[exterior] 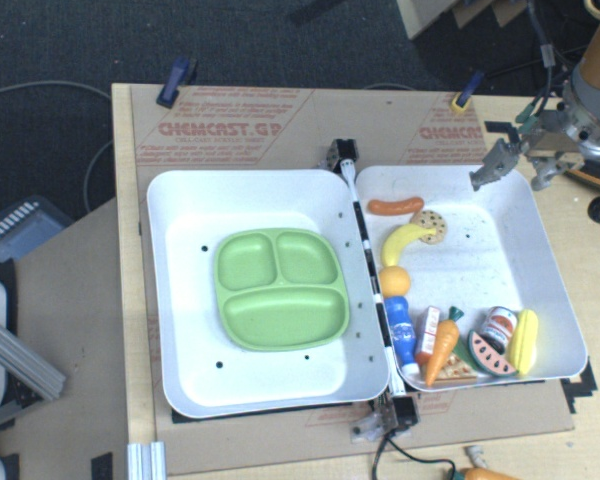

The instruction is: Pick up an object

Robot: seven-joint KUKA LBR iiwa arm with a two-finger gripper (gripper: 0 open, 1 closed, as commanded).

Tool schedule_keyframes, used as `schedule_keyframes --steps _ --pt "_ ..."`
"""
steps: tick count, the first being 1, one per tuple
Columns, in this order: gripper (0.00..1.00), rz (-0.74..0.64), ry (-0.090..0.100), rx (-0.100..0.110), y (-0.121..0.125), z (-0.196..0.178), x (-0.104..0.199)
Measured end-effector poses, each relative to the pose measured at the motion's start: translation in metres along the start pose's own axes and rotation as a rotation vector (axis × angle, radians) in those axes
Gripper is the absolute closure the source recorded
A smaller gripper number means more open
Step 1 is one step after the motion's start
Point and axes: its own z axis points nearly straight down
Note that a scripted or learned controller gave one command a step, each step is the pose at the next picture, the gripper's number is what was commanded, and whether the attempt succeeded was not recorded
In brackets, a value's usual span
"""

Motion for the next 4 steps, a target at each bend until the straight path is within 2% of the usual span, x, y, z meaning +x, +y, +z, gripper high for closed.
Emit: schedule_keyframes --steps 1,2,3,4 --pt "0.00 -0.001 0.002 0.002 0.043 0.088 0.074" --pt "0.00 0.001 0.000 0.001 -0.038 0.199 0.045" --pt "0.00 0.002 -0.001 0.001 -0.109 0.199 0.001" --pt "0.00 -0.001 0.000 -0.002 -0.021 0.198 0.018"
